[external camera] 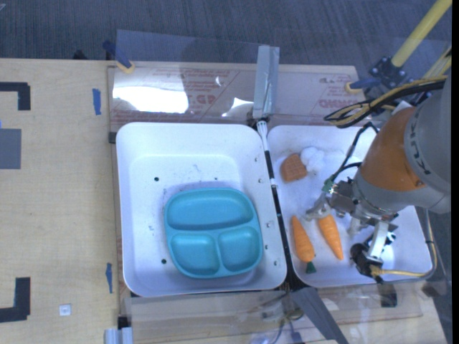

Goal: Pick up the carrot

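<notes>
Two orange carrots lie side by side in the right bin (pixel 409 246). The left carrot (pixel 303 240) has a green stub at its near end. The right carrot (pixel 330 236) lies just below my gripper (pixel 337 210), whose metal parts hang over the carrot's upper end. The grey arm with its orange band (pixel 387 160) reaches in from the right and hides part of the bin floor. The view does not show the carrot lifted off the bin floor.
A brown bread-like piece (pixel 292 168) and a white lumpy thing (pixel 313 158) sit at the back of the right bin. A blue divided plate (pixel 213 231) rests in the left bin (pixel 143 163). Cables and a yellow rod (pixel 423 27) are at the upper right.
</notes>
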### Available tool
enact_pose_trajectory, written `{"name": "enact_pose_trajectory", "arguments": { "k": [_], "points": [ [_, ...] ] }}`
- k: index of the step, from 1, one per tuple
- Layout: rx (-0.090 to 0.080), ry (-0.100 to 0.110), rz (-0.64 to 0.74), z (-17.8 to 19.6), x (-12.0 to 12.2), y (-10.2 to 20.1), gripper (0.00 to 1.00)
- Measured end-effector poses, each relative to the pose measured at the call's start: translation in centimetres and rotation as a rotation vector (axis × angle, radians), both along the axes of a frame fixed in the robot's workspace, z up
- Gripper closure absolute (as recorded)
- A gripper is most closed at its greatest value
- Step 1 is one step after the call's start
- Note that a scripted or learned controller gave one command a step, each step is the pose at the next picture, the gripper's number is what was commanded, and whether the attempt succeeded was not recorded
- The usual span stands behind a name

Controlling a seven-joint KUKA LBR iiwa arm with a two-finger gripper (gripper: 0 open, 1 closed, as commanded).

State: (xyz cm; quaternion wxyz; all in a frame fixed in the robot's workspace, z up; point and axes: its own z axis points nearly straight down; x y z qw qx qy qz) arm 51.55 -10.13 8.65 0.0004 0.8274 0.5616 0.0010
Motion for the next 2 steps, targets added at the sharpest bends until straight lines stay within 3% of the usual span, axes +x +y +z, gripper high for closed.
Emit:
{"name": "enact_pose_trajectory", "arguments": {
  "k": [1,2],
  "points": [
    [-0.002,-0.001,-0.001,0.9,0.0,0.0,1.00],
    [0.000,-0.004,-0.001,10.1,5.3,2.0,1.00]
  ]
}}
